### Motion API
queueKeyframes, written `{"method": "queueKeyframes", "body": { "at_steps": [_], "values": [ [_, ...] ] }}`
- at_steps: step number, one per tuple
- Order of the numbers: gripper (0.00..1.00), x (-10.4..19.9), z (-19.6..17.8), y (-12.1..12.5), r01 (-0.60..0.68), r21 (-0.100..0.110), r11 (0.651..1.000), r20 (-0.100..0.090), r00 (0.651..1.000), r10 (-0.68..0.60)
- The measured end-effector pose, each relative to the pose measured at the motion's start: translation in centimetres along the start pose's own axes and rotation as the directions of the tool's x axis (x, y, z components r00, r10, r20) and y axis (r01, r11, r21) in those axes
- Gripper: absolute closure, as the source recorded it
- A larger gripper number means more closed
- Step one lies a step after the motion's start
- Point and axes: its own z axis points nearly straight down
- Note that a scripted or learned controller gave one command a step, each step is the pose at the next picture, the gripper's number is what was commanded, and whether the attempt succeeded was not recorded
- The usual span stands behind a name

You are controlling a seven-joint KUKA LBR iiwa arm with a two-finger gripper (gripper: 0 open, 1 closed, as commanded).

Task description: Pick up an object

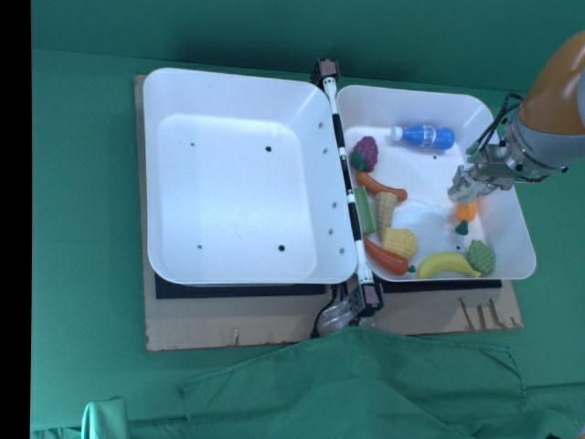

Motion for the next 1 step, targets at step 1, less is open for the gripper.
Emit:
{"method": "queueKeyframes", "body": {
  "at_steps": [1],
  "values": [
    [1.00, -0.01, 3.65, -7.12, -0.006, -0.007, 1.000, 0.000, 1.000, 0.006]
  ]
}}
